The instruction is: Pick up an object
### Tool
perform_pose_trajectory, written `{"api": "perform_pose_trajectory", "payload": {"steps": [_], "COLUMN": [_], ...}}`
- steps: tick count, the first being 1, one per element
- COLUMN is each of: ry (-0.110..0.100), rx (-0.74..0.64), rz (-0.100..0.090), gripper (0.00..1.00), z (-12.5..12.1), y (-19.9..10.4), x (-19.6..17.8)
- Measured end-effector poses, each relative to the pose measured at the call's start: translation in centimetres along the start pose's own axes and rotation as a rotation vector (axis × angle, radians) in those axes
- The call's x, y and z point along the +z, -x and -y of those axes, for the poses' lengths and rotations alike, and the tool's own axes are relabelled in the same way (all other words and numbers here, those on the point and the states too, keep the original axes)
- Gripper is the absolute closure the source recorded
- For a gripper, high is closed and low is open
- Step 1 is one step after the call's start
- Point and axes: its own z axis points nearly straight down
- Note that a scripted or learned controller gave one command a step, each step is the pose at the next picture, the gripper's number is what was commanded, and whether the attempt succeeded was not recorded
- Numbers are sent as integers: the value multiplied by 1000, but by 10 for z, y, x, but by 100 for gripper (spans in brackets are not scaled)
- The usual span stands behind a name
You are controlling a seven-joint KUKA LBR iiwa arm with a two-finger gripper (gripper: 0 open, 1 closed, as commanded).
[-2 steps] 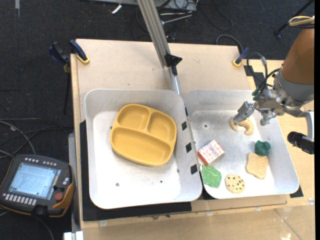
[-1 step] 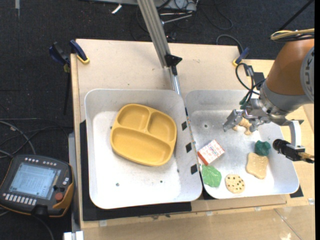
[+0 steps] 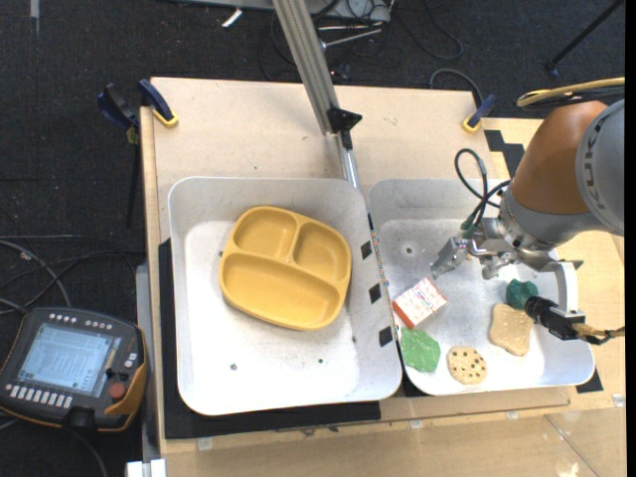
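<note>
The bulky rounded grey arm [image 3: 608,172] wears a broad orange band [image 3: 553,162] above its wrist. A thin black cable [image 3: 471,180] loops beside it (curling like a hook), and the metal two-finger gripper [image 3: 449,257] is silver-grey.

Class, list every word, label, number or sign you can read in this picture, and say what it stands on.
Nothing can be read here.
Small box, white and red, in the right bin: its print is too blurred to read.
Teach pendant on the floor at left: the screen and keys are too small to read.
</note>
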Motion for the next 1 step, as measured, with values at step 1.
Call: {"api": "perform_pose_trajectory", "payload": {"steps": [1], "ry": [8], "rx": [-1], "rz": [2], "gripper": [100], "z": [-2], "y": [0], "x": [-13]}}
